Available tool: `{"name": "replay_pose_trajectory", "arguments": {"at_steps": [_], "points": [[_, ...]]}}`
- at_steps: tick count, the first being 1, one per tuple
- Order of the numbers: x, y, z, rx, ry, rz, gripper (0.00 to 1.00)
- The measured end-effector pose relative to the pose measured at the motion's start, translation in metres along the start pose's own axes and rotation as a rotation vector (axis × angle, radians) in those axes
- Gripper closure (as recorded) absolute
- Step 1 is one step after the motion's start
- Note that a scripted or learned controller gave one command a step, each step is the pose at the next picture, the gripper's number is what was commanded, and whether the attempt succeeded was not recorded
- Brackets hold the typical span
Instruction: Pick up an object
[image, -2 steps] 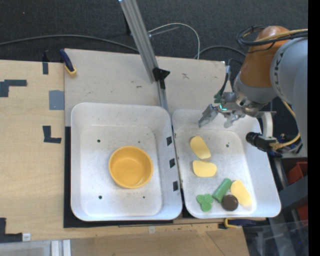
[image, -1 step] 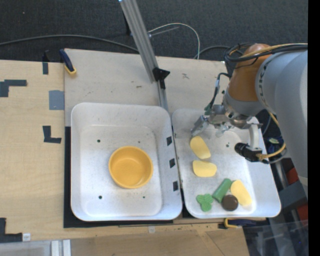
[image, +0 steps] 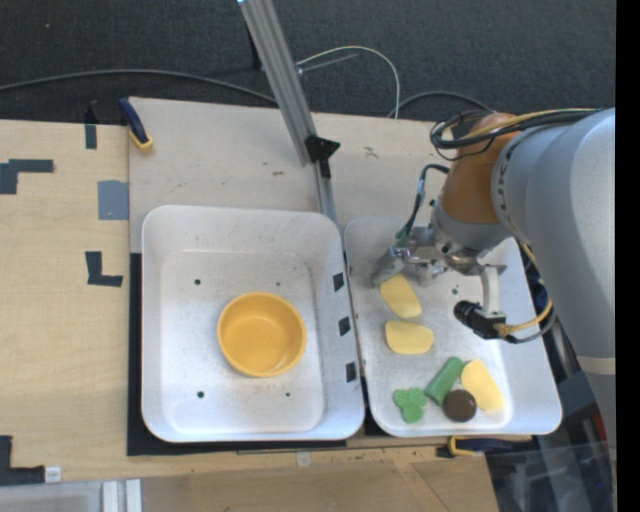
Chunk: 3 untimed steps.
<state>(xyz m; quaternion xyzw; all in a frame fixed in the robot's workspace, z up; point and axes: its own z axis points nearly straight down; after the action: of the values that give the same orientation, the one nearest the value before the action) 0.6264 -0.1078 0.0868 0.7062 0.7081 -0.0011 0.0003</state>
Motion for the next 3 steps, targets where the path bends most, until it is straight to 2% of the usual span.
{"name": "replay_pose_trajectory", "arguments": {"at_steps": [1, 2, 3], "points": [[0.001, 0.000, -0.011, 0.002, 0.002, -0.001, 1.00], [0.010, 0.002, -0.058, -0.004, 0.002, 0.000, 1.00], [0.001, 0.000, -0.109, -0.005, 0.001, 0.001, 1.00]]}}
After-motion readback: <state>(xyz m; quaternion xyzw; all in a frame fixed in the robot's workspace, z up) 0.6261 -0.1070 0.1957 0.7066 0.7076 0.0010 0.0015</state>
